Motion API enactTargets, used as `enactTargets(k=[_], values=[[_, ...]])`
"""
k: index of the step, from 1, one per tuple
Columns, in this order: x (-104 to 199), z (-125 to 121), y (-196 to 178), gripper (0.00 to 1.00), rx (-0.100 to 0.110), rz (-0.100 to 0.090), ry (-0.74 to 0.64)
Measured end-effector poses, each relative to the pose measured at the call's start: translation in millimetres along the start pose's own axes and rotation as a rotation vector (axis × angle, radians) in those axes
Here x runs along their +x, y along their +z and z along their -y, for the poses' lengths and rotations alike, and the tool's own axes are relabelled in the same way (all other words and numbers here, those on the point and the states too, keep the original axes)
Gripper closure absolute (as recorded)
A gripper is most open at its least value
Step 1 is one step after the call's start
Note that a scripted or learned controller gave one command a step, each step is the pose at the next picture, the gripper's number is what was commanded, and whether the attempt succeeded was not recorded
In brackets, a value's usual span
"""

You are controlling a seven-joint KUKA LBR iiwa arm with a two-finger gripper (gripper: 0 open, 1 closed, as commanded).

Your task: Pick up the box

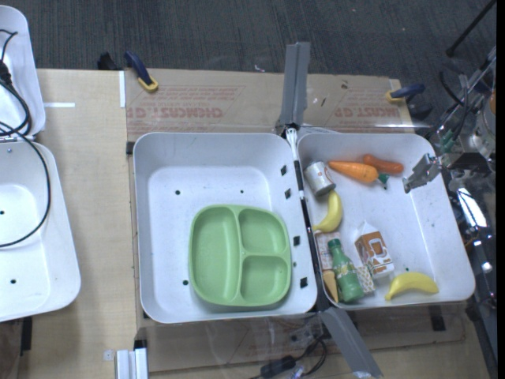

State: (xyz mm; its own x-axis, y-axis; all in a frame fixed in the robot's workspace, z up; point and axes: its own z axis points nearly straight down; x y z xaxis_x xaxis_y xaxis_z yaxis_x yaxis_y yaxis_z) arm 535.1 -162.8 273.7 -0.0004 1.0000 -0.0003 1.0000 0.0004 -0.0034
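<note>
Looking down at the right bin, you would have found the box lying on the bin's floor in its near half, well apart from the jaws. The jaws hung over the far right side of that bin, at the end of the arm reaching in from the right, and whether they stood wide or narrow you could not tell from this slant. Nothing was visibly held between them.

The box was a small carton, white with orange print, tilted a little. Just to its left lay a green bottle, with a checkered packet between the two at their near ends. One yellow banana lay near the box toward the near right corner, and a second banana curved along the bin's left wall. Farther back you had a shiny metal can on its side and two orange carrots, one behind the other, lying between the can and the jaws.

The left bin held a pale green plate, rounded-square and split into three compartments. Both bins were shallow, white and smooth, touching along their shared edge. They sat on a flat brown surface, with a blue clamp at its far left.
</note>
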Motion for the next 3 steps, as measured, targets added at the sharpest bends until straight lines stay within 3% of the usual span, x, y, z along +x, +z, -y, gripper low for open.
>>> enactTargets(k=[1, 2, 3], values=[[5.7, -60.0, 121.0, 0.00, 0.000, 0.000, 0.052], [-34.0, -120.2, 181.7, 0.00, -0.002, 0.001, -0.056], [35.3, -98.3, 181.0, 0.00, -0.003, 0.001, -0.163]])
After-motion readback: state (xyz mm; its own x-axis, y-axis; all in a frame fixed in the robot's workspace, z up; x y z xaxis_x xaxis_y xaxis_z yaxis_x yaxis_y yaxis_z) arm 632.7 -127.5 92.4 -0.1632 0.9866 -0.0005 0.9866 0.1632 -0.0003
